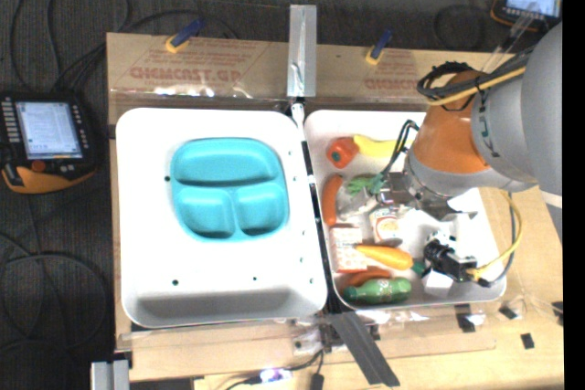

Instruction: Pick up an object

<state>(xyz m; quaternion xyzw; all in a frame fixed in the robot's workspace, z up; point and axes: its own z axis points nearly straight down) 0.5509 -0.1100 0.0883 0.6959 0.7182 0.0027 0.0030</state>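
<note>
The right white bin (489,237) holds several toy foods. A red tomato (342,152) and a yellow banana (373,144) lie at its far side. An orange-red sausage (331,199) lies along the left wall, beside a green leafy piece (362,185). An orange carrot (385,257), a green cucumber (377,290) and a white packet (345,247) lie near the front. My gripper (393,195) is down in the bin's middle, just above a small white box with a red label (388,225) and right of the green piece.
The left white bin (146,224) holds a teal divided plate (230,187). A metal post (303,50) stands behind the gap between the bins. The grey arm with its orange band (448,146) and black cables (452,260) cover the right bin's right half.
</note>
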